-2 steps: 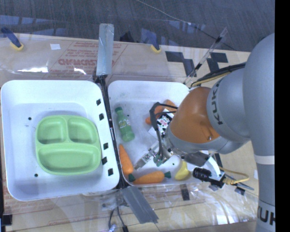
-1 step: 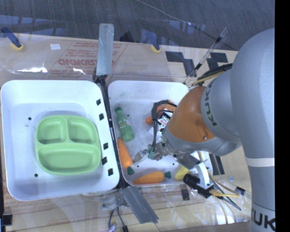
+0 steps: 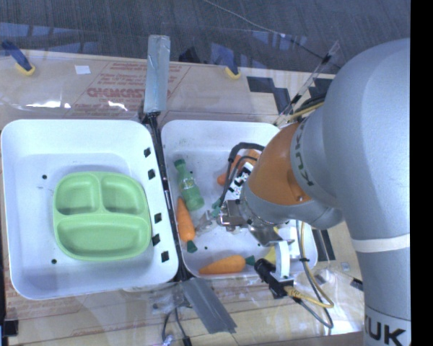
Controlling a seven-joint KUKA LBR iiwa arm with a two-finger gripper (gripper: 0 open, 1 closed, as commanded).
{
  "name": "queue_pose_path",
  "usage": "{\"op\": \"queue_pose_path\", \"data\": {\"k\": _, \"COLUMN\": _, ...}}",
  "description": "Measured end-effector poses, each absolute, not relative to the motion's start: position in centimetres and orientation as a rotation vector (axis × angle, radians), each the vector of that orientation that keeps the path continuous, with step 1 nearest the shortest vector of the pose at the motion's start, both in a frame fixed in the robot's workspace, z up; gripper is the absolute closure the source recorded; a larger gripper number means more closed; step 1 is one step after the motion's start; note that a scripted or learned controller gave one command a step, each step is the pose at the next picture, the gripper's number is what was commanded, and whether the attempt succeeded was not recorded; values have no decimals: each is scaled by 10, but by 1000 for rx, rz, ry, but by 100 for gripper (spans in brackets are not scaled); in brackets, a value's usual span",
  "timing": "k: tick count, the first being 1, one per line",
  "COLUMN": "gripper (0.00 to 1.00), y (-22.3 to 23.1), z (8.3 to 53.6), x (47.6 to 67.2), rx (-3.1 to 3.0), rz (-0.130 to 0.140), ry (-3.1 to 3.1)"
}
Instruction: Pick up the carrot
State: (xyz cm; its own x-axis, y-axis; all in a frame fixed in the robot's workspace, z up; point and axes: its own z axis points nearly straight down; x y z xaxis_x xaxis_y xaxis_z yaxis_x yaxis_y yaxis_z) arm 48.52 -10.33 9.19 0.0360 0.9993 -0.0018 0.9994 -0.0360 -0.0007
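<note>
Two carrots lie in the right bin [image 3: 202, 132]. One carrot [image 3: 185, 220] sits upright along the bin's left wall, with a small green stub [image 3: 191, 247] below it. The other carrot [image 3: 222, 265] rests flat against the front wall. An orange piece [image 3: 223, 179] shows near the bin's middle, partly hidden by the arm. My gripper [image 3: 221, 219] hangs low in the bin, just right of the upright carrot and above the flat one. The orange-banded wrist [image 3: 278, 175] covers most of it. I see nothing held in it.
A green bottle [image 3: 189, 187] lies in the right bin, above the upright carrot. The left bin [image 3: 22, 150] holds a green divided plate [image 3: 101, 215]. A black divider [image 3: 157, 186] runs between the bins. Cables [image 3: 307, 294] trail off the wrist at the front right.
</note>
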Motion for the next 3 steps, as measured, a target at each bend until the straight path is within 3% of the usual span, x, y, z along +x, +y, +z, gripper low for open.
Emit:
{"op": "queue_pose_path", "data": {"k": 2, "gripper": 0, "y": -93, "z": 92, "x": 476, "rx": 2790, "rz": -1, "ry": 1451}}
{"op": "queue_pose_path", "data": {"k": 3, "gripper": 0, "y": -51, "z": 192, "x": 505, "rx": 2909, "rz": 2, "ry": 1195}}
